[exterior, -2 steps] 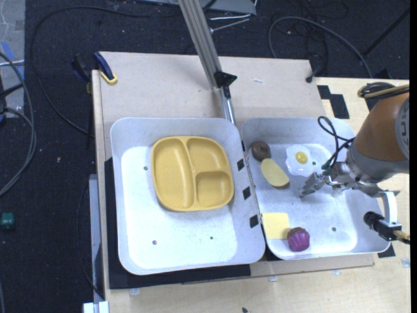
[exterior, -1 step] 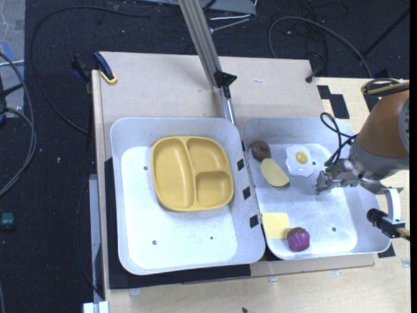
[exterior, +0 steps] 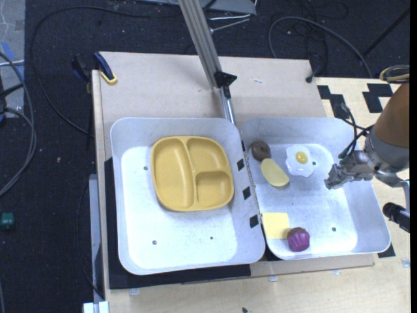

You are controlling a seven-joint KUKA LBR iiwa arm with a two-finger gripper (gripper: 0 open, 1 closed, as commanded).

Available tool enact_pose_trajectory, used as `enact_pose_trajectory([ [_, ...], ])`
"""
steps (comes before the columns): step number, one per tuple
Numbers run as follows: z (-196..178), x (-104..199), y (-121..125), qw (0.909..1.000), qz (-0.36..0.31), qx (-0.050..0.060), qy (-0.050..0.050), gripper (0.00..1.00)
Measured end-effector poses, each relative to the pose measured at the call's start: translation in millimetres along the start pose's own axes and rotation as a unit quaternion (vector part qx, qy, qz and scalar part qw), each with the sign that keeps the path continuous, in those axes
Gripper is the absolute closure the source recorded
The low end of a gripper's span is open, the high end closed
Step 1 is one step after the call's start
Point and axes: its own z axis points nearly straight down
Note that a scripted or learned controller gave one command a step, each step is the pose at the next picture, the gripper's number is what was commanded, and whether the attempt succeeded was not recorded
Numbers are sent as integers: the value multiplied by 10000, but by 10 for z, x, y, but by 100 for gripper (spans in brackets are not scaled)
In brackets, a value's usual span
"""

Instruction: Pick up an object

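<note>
The right bin (exterior: 339, 204) holds a brown round piece (exterior: 260, 150), a pale yellow oval piece (exterior: 275, 173), a white fried egg with a yellow yolk (exterior: 301, 159), a yellow square slab (exterior: 275, 225) and a purple ridged object (exterior: 298, 238). My gripper (exterior: 334, 179) hangs low at the bin's right side, just right of the egg, with nothing visible between its fingers. The grey arm with its orange band comes in from the right edge.
The left bin (exterior: 137, 233) carries a yellow divided plate (exterior: 192, 173). A metal pole (exterior: 202, 38) slants down to the gap between the bins. Cables lie on the dark floor around the bench.
</note>
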Motion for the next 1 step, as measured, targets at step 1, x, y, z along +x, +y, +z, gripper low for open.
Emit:
enact_pose_trajectory([
  [1,-497,-55,-78,10000,-1,-7,-4,100],
])
